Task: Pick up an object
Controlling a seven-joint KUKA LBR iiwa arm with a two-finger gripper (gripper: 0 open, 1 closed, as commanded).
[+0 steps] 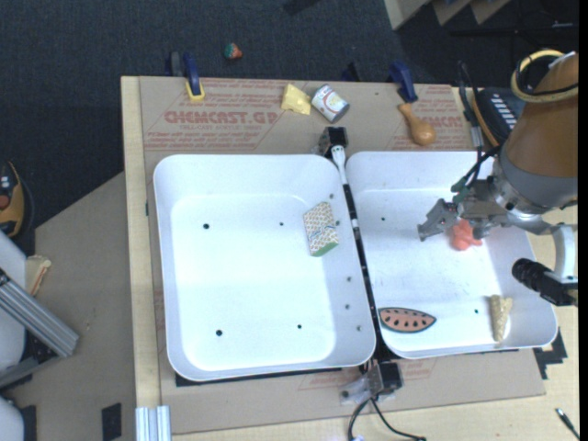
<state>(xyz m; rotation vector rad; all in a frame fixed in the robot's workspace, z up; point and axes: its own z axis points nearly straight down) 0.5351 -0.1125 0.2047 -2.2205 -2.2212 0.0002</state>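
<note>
Seen from above, the gripper (457, 220) hangs low over the right bin (404, 177), its fingers spread partly open and closed on nothing, with a small red object (464, 236) just beside and partly under them, probably lined up as the thing to grasp. Elsewhere in that bin, a watermelon-slice toy (406, 320) lies near the front wall and a pale beige piece (499, 317) near the front right corner; a patterned cloth-like item (321, 227) rests in the left bin (184, 186) against the shared divider. Behind both bins, the brown board (230, 118) reads partly "CHEMCAST".

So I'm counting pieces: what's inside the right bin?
Right bin: a watermelon slice, a pale piece and a red object partly covered by the gripper.
</note>
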